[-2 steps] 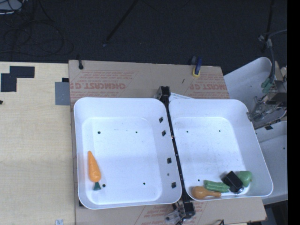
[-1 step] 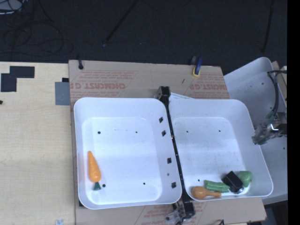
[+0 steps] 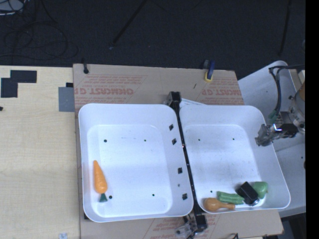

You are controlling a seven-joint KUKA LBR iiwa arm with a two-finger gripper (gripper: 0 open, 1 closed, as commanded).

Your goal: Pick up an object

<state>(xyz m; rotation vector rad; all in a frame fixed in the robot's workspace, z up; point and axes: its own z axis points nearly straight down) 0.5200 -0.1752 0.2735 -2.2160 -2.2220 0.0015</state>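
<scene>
A: Two bins, and the gripper (image 3: 269, 132) hangs by the right bin's (image 3: 224, 118) far-right rim, w/ nothing between its fingers. Whether it's spread or pressed together, can't tell from here, too small and side-on.

B: So what goes wrong, you think?

A: Main risk's the cluster. The black block (image 3: 247, 193) sits on or against the green piece (image 3: 244, 195), and the orange gourd (image 3: 218, 204) lies just beside, all jammed in the near-right corner. Come down there and, imo, it clips the wall or nudges one thing off another and closes on air.

B: And the carrot (image 3: 99, 178)?

A: Alone in the left bin (image 3: 124, 114), near its left wall, tip toward us. Cleaner target, but it's well apart from the gripper, across the divider. It's also close to that wall, so a finger could land on the rim.

B: Nearest pick, then?

A: The cluster. It's nearer us than the gripper, same bin.
</scene>
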